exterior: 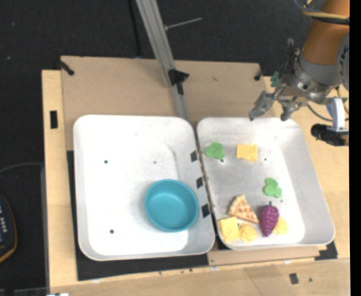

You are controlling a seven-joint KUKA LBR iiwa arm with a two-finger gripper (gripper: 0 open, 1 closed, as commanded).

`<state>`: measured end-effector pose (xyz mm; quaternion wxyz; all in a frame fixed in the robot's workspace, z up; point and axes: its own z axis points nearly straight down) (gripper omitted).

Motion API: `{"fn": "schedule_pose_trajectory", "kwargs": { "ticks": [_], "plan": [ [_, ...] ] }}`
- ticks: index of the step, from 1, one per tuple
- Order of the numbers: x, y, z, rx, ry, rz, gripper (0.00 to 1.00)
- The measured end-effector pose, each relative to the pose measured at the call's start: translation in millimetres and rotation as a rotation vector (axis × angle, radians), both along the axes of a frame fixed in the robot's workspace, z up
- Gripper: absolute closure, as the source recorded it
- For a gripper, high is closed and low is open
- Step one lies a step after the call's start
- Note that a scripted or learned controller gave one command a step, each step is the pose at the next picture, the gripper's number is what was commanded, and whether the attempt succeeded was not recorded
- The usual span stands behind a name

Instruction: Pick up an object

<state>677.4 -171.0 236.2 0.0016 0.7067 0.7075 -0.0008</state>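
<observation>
Two white bins side by side: left bin (94, 165), right bin (304, 165). One blue bowl (171, 205), at five o'clock in the left bin. Two green pieces, at eleven o'clock (215, 151) and at three (272, 188) in the right bin. One yellow square (247, 152) at twelve. One purple grape bunch (268, 219), one pizza slice (244, 209), and a few yellow bits (230, 229) at six, count unclear.

Two white bins are seen side by side on the table (131, 85). A blue bowl (171, 205) is set in the left bin (106, 140). In the right bin (304, 165) are gathered toy foods: purple grapes (268, 219), a pizza slice (243, 209), a yellow block (247, 152) and green pieces. The gripper (271, 111) is held above the right bin's far rim, jaws spread apart with nothing between them.
</observation>
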Motion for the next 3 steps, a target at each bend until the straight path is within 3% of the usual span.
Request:
{"fn": "schedule_pose_trajectory", "kwargs": {
  "ticks": [1,2,3],
  "plan": [
    [-10,-3,-48,0.001,0.005,-0.002,0.0],
    [-2,-5,-93,0.001,0.003,0.001,0.0],
    [-1,-7,-79,-0.002,-0.004,0.002,1.0]
  ]
}}
